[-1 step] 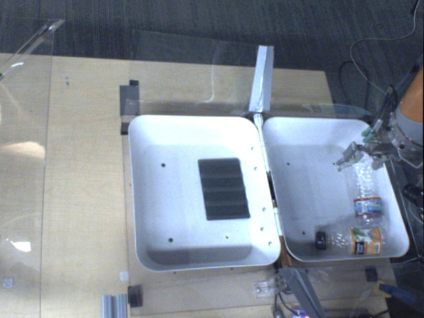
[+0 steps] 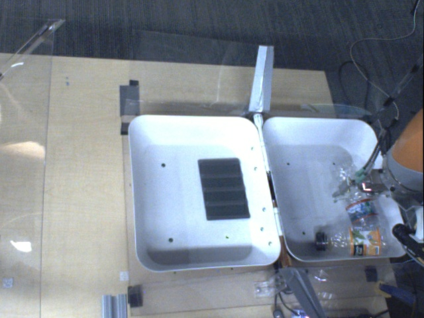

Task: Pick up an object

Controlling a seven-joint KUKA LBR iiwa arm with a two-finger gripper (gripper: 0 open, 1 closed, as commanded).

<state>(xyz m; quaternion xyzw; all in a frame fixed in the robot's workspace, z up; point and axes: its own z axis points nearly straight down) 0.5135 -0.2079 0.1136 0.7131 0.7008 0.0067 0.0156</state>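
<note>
Two shallow white bins are sitting side by side on the wooden bench (image 2: 66,177), seen from the one camera above. The left bin (image 2: 152,177) is holding a flat dark grey ribbed pad (image 2: 224,188), lying near its middle with its long axis running far to near, tilted slightly toward the right at the near end. Bare white floor is lying all around the pad, so room is opening on every side of it.

The right bin (image 2: 298,151) is carrying its things crowded into the near right corner. A clear plastic bottle (image 2: 361,227) with a blue band and an orange-and-green label is lying there, its long axis running roughly far to near, close beside the bin's right wall. Crinkled clear wrapping (image 2: 344,181) is lying just beyond it. A small black object (image 2: 321,239) is resting near the near wall, left of the bottle and apart from it. The far and left parts of this bin's floor are lying bare.

The arm is reaching in from the right, its orange band (image 2: 407,144) showing at the edge. The gripper (image 2: 363,185) is hanging over the wrapping, just beyond the bottle; whether it is released or clenched, I cannot tell.
</note>
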